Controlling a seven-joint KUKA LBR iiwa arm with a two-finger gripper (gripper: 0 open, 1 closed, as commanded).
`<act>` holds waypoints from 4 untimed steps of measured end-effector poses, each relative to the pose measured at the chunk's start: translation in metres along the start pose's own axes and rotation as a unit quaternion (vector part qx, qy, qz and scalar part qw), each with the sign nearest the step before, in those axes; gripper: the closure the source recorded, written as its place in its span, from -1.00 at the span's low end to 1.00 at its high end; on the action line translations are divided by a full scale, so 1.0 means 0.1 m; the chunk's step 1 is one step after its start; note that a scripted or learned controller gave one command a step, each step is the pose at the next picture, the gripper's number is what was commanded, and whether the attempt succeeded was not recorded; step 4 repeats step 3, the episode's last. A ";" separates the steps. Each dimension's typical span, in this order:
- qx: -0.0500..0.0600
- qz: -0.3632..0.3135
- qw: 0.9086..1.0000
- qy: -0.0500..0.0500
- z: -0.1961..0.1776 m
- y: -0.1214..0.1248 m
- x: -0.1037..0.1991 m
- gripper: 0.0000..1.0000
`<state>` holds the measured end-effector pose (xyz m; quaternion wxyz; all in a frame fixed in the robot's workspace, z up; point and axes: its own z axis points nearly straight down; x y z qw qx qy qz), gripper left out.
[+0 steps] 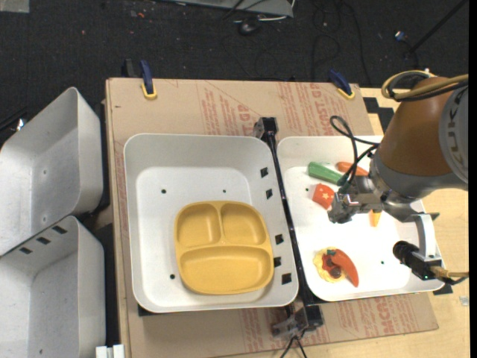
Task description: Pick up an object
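My gripper (341,213) hangs low over the middle of the right bin (313,282), reaching in from the right. A small red-orange piece (323,195) lies just to its upper left, close to the fingers. A green block (323,172) lies further back, with an orange strip (350,168) beside it, partly under the arm's cables. A small orange piece (375,218) pokes out to the gripper's right. A yellow disc with red and dark bits (335,265) lies toward the bin's front. Nothing is visibly held.
The left bin (141,200) holds a yellow divided plate (223,247). A black divider with clips runs between the bins. Two more white bins (45,170) stand off the bench at left.
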<state>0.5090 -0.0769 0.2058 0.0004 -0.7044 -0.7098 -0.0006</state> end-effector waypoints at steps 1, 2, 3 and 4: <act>0.000 0.000 1.000 0.000 0.05 0.17 0.54 1.00; 0.000 -0.001 1.000 0.000 0.03 0.41 1.05 1.00; 0.000 0.000 1.000 0.000 0.01 0.54 1.53 1.00; 0.000 0.000 1.000 0.000 0.01 0.54 1.53 1.00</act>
